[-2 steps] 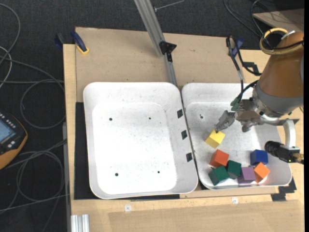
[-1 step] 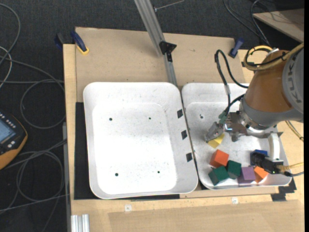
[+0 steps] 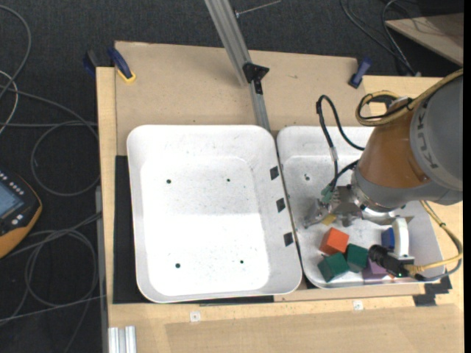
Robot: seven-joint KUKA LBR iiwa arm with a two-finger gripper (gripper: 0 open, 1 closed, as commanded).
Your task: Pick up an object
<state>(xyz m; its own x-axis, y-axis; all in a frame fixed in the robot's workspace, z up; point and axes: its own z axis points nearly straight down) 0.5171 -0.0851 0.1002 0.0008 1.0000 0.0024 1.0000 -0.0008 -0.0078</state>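
Note:
My gripper [image 3: 322, 210] hangs low in the right bin [image 3: 305, 169], near its middle, below the orange wrist band [image 3: 390, 157]. An orange block [image 3: 336, 240] lies just in front of it and slightly to the right. Two green blocks [image 3: 333, 266] [image 3: 357, 256] sit by the bin's front rim, with a purple block [image 3: 375, 272] beside them. A blue piece [image 3: 387, 237] and a white piece [image 3: 401, 238] lie further right, partly under the arm. Whatever is directly under the gripper is hidden.
The left bin [image 3: 199, 212] lies beside the right one, their rims touching at the middle. A slanted metal pole [image 3: 234, 39] rises behind the bins. A black cable [image 3: 330, 134] loops over the right bin's back. Blue clamps [image 3: 122, 65] [image 3: 360, 72] hold the board's corners.

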